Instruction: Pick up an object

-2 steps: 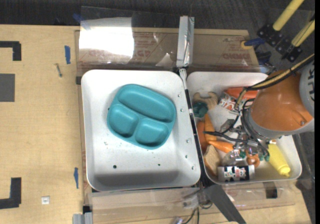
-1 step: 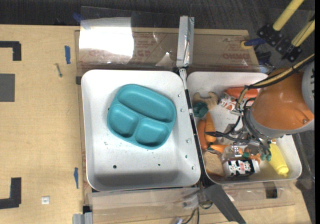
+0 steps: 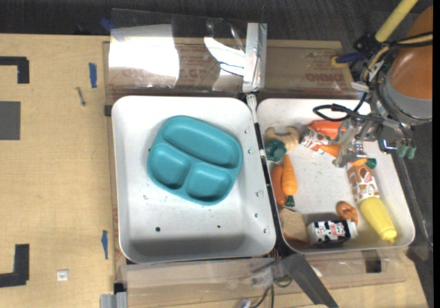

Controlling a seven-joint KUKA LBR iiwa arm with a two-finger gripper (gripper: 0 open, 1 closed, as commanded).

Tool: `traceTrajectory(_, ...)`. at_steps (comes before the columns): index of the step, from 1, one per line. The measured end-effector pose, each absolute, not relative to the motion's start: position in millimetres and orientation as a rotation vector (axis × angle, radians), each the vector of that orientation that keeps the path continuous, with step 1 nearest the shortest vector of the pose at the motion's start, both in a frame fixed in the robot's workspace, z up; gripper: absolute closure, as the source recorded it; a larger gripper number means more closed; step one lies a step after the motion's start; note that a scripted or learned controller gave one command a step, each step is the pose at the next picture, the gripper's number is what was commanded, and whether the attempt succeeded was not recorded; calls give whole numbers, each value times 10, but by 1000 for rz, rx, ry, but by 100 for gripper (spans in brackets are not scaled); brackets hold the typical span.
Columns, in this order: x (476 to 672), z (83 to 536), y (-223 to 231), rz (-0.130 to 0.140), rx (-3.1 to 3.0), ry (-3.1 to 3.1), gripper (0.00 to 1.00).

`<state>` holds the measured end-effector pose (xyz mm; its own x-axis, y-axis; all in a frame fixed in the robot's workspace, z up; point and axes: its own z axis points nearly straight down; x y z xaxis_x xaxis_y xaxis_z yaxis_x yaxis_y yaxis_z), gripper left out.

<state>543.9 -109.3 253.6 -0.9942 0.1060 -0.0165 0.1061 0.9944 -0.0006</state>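
Observation:
The right bin (image 3: 402, 183) holds several toy foods. Among them are an orange carrot (image 3: 285, 179), a white and orange packet (image 3: 316, 140), a labelled bottle (image 3: 361, 181) and a yellow bottle (image 3: 379, 218). A black and white carton (image 3: 331, 229) lies near the front wall. My gripper (image 3: 350, 157) hangs low over the bin's back right part, between the packet and the labelled bottle. It is open, with nothing between its fingers. An orange piece (image 3: 328, 128) lies just behind it, under a black cable.
The left bin (image 3: 130, 183) carries a teal divided plate (image 3: 194, 158). A teal toy (image 3: 275, 150) and a beige one (image 3: 291, 137) lie by the wall between the two bins. A brown slice (image 3: 293, 224) sits at the right bin's front left. A clear plastic sheet (image 3: 185, 56) stands behind the bins.

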Motion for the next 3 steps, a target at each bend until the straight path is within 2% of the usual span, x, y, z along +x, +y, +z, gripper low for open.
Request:
traceTrajectory(1,5419,2489,-1088,0,167,3131,0)
traceTrajectory(2,5333,892,-1455,-2,123,3125,0)
traceTrajectory(3,5368,1024,-1451,-6,120,3113,100)
